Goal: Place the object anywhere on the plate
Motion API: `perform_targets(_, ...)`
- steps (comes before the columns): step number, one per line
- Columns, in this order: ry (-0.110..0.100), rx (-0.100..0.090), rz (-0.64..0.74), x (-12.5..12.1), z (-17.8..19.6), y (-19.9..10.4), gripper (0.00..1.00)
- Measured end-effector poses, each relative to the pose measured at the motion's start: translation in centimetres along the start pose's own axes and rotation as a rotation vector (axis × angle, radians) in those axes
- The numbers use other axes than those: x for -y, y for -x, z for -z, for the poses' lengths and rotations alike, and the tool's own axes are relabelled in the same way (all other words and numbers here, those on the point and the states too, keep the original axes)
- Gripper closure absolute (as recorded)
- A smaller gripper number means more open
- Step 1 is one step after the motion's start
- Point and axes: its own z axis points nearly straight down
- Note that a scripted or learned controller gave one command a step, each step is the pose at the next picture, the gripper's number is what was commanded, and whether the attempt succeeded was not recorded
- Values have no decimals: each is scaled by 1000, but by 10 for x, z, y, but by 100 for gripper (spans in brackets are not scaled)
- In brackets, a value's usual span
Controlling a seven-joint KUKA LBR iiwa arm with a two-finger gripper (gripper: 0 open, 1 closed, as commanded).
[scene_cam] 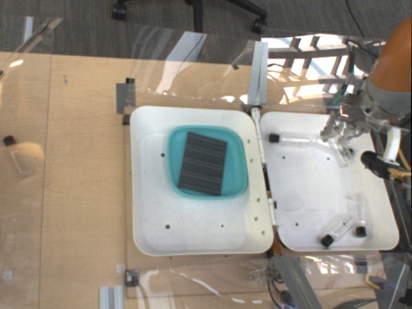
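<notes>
The pincer (pixel 339 132) hangs over the right bin (pixel 309 198), near its far edge; whether it is wide or narrow cannot be told here. The dark ribbed object (pixel 204 163) lies flat on the teal plate (pixel 238 172) in the left bin (pixel 154 224), fully inside the rim. Judgement: placement appears achieved; any withdrawal should stay high, well apart from the plate.

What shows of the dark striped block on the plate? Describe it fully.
The dark block is a flat rectangle, charcoal with fine pale stripes across its top, perhaps ribbed. It lies flat on the teal plate, its long side running up and down the view, slightly tilted, near the plate's middle, in the left bin. Only the plate touches it; the gripper is over the right bin.
</notes>
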Motion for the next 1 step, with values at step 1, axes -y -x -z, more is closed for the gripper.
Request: perform_targets(1, 0, 0, 0, 0, 0, 0, 0)
